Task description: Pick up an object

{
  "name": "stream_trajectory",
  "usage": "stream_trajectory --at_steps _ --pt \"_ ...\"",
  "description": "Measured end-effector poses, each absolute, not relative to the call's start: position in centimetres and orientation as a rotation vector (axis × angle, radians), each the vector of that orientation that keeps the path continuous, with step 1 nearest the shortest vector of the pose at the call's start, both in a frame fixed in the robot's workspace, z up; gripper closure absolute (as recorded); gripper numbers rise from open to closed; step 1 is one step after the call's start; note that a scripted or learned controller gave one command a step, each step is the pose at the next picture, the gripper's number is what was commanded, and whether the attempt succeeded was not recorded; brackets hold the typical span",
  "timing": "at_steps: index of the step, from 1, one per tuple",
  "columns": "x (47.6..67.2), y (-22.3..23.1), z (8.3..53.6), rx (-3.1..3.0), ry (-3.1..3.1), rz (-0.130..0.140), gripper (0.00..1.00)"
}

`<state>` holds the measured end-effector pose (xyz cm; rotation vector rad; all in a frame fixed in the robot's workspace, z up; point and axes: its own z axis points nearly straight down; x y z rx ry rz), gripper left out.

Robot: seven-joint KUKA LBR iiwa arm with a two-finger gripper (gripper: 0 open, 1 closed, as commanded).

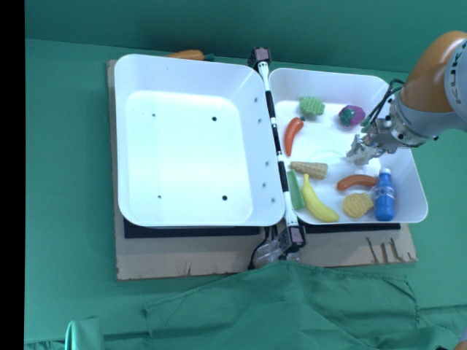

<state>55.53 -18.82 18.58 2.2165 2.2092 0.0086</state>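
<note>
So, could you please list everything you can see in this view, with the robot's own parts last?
left bin: one, white, left half of the bench
right bin: one, white, beside it
broccoli: one, green, right bin, far side
purple toy: one, purple, right of the broccoli
chilli: one, red-orange, near the divider
cone: one, tan, right bin centre
banana: one, yellow, near edge
sausage: one, red-orange, left of the bottle
waffle: one, yellow, near edge
bottle: one, blue, near right corner
cloth: one, green, foreground
arm: one, grey with an orange band
pincer: one, over the right bin
</note>
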Motion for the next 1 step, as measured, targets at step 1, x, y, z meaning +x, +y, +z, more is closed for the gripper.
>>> stream_trajectory --at_steps 1 --pt "49.42 -18.94 18.66 2.213 2.198 0.014 1.0"
